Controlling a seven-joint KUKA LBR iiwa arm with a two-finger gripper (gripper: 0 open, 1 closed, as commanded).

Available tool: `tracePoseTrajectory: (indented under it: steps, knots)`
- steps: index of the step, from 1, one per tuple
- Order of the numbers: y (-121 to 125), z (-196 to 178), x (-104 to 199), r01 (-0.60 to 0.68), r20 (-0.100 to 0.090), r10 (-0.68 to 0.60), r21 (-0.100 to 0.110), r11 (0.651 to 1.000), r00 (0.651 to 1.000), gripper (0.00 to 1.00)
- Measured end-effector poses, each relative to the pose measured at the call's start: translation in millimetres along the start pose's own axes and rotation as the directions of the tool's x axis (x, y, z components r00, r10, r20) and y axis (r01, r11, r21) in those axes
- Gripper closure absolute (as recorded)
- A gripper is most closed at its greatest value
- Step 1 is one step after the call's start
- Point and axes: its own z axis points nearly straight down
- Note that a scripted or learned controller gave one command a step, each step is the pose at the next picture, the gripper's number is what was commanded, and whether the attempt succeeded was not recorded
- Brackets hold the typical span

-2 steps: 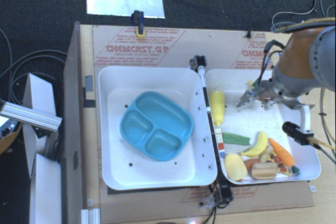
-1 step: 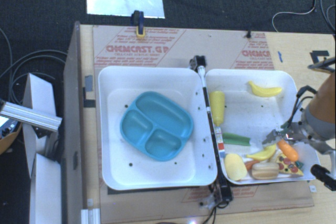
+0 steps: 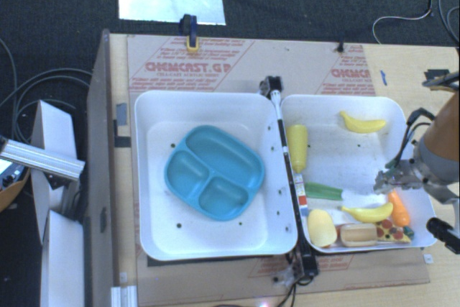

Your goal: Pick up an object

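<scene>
The gripper (image 3: pixel 394 180) hangs over the right side of the right bin (image 3: pixel 392 110), low above the bin floor, on the arm (image 3: pixel 440 147) that comes in from the right. Whether it is open or closed cannot be told here, and nothing can be seen held in it.

Just near of the gripper lies a carrot (image 3: pixel 399 208), very close to the tip or touching it; which one is unclear. Left of the carrot and touching it lies a banana (image 3: pixel 369 212). Near of these, along the bin's near wall, sit a hot dog (image 3: pixel 357 233), a pizza slice (image 3: pixel 394 230) to its right, and a pale yellow fruit (image 3: pixel 321 228) to its left.

Further left, a green pod (image 3: pixel 321 191) lies on the bin floor, with a corn cob (image 3: pixel 297 147) beyond it against the left wall. A second banana (image 3: pixel 362 124) lies in the far part of the bin, well apart from the gripper.

The left bin (image 3: pixel 154 154) holds a blue divided plate (image 3: pixel 213 170), lying flat near its middle. Both bins rest on cardboard (image 3: pixel 237 61) covering the bench.
</scene>
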Motion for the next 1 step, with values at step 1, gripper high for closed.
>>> tracePoseTrajectory:
  steps: [1]
  knots:
    - [-8.6, 11.1, 94.2, 0.009, -0.009, -0.009, 0.012, 1.0, 1.0, 1.0]
